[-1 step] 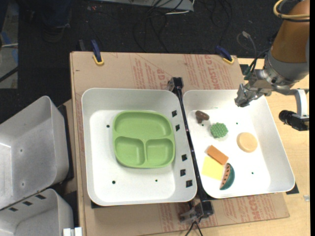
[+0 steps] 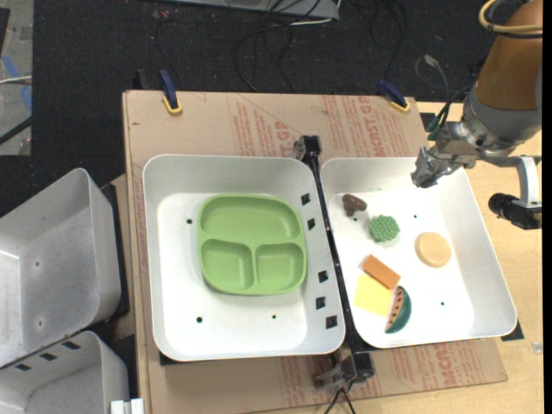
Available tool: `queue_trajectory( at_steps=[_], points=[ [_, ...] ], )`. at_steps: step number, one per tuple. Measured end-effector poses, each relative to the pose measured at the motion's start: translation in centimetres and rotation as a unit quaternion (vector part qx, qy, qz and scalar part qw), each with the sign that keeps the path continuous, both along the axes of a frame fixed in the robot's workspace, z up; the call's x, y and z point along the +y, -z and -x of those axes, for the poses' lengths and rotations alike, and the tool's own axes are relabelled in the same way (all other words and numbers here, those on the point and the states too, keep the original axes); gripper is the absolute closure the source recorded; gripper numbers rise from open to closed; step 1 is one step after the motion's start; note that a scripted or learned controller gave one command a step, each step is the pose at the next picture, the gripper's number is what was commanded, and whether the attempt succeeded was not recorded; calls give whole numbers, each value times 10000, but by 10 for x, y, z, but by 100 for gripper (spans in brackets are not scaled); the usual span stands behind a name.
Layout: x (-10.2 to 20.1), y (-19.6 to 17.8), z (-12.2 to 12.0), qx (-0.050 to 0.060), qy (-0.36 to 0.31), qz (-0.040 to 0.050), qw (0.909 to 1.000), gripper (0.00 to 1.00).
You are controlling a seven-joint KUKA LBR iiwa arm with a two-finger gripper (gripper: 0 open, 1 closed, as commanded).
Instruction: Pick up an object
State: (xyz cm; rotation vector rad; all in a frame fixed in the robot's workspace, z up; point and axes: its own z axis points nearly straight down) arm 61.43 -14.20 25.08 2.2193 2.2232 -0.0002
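The claw (image 2: 426, 178) hangs over the right bin (image 2: 483, 231) (I cannot tell its grip), reaching; next it should drop onto the green ball (image 2: 384, 228)

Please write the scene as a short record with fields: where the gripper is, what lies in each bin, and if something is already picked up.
gripper position: gripper hangs over the far edge of the right bin
held object: none seen between its fingers
left bin: green divided plate
right bin contents: brown piece, green bumpy ball, round tan disc, orange block, yellow block, watermelon slice
closest object to gripper: brown piece, apart from it
task state: no object lifted yet
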Motion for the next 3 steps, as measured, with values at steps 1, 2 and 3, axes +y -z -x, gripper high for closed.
queue_trajectory(
  at_steps=[1,2,3],
  points=[
    [-5,63,1,32,20,-4,10000,0],
    [-8,107,0,23,18,-2,10000,0],
    [-7,159,1,17,19,-2,10000,0]
  ],
)
